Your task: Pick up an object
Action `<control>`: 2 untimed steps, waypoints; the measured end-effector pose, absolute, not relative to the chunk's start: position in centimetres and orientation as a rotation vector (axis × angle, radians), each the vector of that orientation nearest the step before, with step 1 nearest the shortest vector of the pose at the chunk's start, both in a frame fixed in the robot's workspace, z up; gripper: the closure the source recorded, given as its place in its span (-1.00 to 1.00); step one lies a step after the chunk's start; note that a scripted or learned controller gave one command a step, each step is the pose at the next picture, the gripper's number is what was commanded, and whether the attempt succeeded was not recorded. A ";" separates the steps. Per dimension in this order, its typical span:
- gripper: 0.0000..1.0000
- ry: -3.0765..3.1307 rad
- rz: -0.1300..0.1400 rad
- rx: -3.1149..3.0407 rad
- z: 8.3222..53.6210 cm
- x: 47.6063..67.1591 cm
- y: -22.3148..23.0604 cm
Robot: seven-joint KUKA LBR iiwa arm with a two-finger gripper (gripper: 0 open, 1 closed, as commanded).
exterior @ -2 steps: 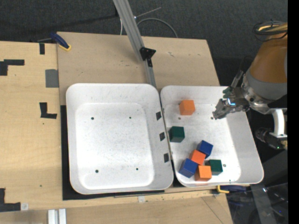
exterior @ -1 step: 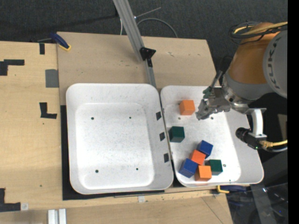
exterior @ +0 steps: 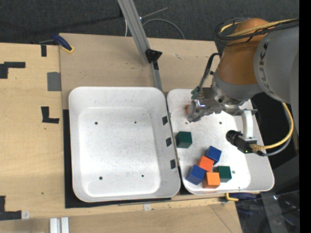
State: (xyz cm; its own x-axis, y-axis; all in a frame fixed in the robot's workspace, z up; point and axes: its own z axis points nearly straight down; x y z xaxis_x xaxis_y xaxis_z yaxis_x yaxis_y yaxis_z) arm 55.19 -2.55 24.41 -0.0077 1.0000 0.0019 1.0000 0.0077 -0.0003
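Note:
My gripper (exterior: 197, 110) is low over the far left part of the right bin (exterior: 260, 178). A small orange piece (exterior: 187, 109) peeks out at the gripper's left side, mostly hidden by it. A dark green cube (exterior: 183, 139) lies alone just in front of the gripper. Near the bin's front sits a cluster: a blue cube (exterior: 213, 154), an orange cube (exterior: 206, 163), another blue cube (exterior: 196, 174), a second orange cube (exterior: 212, 179) and a green cube (exterior: 224, 173).
The left bin (exterior: 77, 101) stands beside the right one, their rims touching. A grey metal post (exterior: 138, 28) slants down to the bins' far edge. A black and yellow cable (exterior: 248, 144) hangs off the arm over the right bin.

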 end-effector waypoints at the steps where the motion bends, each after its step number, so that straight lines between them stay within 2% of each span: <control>1: 1.00 -2.228 0.000 -2.212 24.6 56.4 2.4; 2: 1.00 -2.227 0.001 -2.213 24.2 56.9 6.8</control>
